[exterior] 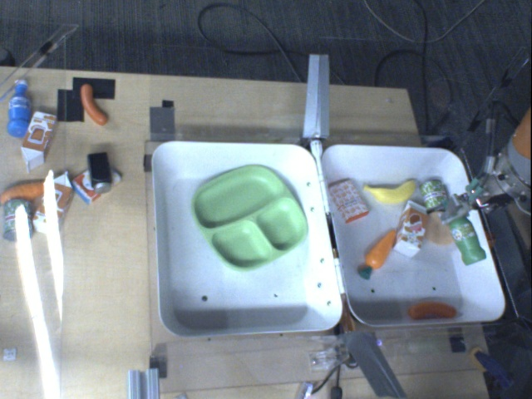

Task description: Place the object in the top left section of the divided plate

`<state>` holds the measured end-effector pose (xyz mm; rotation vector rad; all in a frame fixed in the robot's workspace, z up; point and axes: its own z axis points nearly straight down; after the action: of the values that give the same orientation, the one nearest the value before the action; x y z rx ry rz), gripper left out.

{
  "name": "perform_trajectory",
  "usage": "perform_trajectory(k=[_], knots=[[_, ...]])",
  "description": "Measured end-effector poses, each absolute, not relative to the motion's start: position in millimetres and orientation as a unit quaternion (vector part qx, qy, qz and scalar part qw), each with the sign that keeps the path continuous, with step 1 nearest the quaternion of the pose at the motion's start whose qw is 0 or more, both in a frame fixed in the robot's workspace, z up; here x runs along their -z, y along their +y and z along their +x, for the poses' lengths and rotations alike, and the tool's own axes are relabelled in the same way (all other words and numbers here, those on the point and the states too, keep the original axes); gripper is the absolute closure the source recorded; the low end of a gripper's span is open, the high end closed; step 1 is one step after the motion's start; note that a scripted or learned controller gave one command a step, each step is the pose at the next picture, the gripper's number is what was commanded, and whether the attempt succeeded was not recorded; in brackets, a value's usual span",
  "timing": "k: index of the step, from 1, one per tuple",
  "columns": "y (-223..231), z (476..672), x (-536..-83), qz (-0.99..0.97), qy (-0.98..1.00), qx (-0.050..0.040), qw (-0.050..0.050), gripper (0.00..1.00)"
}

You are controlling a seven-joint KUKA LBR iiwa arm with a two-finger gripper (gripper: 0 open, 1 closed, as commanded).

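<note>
The red sausage [432,310] lies lowest; the gripper [462,202], grip state unclear, reaches in above the green bottle [468,241].

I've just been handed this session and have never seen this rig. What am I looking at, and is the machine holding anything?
This is one fixed camera looking down at a slant on a wooden bench. Two shallow white bins sit side by side. The left bin holds a green divided plate, with nothing lying in its sections. The right bin holds toy groceries: a banana, a carrot, a small carton, a can, a green bottle and a sausage. The robot arm comes in from the right; its gripper sits at that bin's right edge, near the can and bottle. It is too small and blurred to tell whether it holds anything.
</note>
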<state>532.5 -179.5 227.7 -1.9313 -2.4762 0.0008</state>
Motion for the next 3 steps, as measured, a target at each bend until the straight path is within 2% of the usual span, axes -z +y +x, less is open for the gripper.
perform_trajectory(k=[1, 2, 3], knots=[[-105, 530.5, -244, -0.558, -0.83, -0.0009, 0.002, 1.0], [-50, 558.4, -220, -0.413, -0.911, -0.0003, 0.001, 1.0], [12, 599.5, -181, -0.435, -0.901, -0.0007, 0.002, 1.0]])
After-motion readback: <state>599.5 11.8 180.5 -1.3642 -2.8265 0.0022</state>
